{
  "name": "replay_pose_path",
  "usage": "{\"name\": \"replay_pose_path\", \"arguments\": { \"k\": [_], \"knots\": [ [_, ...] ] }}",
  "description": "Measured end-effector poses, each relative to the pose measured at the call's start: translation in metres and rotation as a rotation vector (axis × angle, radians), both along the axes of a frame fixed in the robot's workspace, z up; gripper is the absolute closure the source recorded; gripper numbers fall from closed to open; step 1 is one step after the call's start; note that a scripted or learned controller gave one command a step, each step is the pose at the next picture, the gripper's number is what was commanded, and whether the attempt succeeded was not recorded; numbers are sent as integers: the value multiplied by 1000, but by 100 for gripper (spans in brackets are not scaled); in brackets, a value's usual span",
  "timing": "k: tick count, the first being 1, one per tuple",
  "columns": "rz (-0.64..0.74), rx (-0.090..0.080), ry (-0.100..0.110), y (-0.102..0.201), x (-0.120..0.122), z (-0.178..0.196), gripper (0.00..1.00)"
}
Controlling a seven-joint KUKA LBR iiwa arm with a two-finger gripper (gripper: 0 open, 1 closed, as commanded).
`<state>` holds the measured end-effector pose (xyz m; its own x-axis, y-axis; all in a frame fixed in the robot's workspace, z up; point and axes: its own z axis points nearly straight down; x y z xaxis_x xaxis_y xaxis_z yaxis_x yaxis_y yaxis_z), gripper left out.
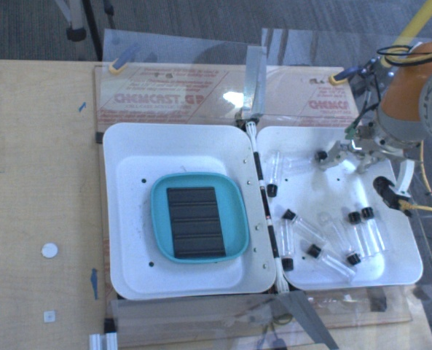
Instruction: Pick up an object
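Observation:
Several clear vials with black caps lie scattered in the right white bin (pixel 401 268). One vial (pixel 272 172) lies by the bin's left wall, another (pixel 303 230) near the middle, and a pair (pixel 367 232) toward the right. My gripper (pixel 349 154) hangs low over the bin's back right area, below the orange band of the arm (pixel 409 97). A black-capped vial (pixel 322 155) lies just left of the gripper, very close to it. I see nothing held in the gripper.
The left white bin (pixel 124 159) holds a teal tray (pixel 159 195) with a dark ribbed insert (pixel 195 222). A metal divider (pixel 253 86) and clear plastic sheets stand behind the bins. A yellow cable (pixel 419 208) trails from the arm on the right.

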<state>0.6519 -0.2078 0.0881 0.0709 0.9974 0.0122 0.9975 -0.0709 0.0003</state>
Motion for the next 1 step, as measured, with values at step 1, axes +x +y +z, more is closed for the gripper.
{"name": "replay_pose_path", "arguments": {
  "k": [1],
  "knots": [
    [31,-12,-1,44,-3,-1,0]
  ]
}}
